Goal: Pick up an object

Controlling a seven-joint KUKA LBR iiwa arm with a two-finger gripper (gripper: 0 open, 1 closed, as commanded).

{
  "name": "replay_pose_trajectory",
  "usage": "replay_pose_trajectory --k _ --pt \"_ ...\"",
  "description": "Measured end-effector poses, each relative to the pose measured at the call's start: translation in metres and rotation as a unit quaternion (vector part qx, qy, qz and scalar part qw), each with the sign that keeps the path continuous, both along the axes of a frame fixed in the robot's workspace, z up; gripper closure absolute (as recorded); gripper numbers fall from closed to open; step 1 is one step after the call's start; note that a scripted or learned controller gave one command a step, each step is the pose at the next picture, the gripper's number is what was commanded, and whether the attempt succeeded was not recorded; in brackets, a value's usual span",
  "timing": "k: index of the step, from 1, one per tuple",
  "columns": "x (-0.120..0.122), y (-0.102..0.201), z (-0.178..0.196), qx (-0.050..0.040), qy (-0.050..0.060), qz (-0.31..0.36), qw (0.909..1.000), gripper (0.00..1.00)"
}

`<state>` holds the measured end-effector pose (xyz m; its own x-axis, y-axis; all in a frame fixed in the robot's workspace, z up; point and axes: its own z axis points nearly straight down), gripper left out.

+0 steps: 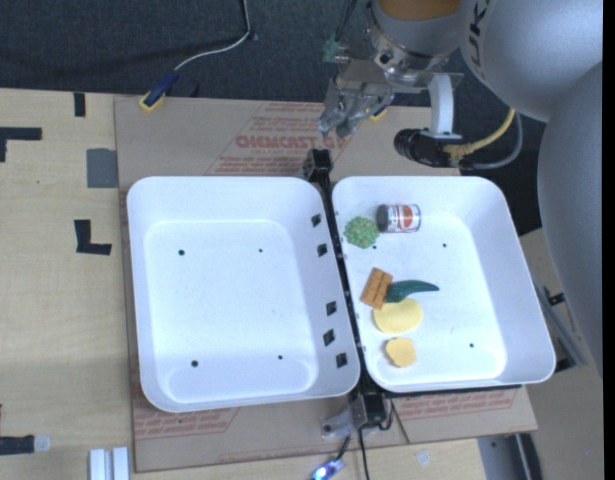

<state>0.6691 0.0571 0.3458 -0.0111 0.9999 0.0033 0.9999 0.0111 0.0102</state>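
Fingers (339, 120) hang above the counter behind the bins, gripping nothing; spread or clenched, can't tell. Objects sit in right bin (487, 268): can (398, 217), green ball (361, 232), yellow disc (398, 316). Risks: cluster's tight, can may roll, ball hugs the wall.

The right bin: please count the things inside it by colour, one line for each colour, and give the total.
In the right bin:
Green: 2, the round green piece and the dark green curved piece
Yellow: 2, the pale yellow disc and the small yellow piece
Orange-brown: 1, the block
Red and white: 1, the can lying on its side
Total: 6
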Motion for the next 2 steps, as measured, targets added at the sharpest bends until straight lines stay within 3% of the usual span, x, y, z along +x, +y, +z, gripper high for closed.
replay_pose_trajectory --k 1,2 --pt "-0.001 0.02 0.16 -0.0004 -0.004 -0.003 1.0 1.0" --pt "-0.003 0.041 -0.004 -0.0029 0.014 -0.005 0.9999 1.0"
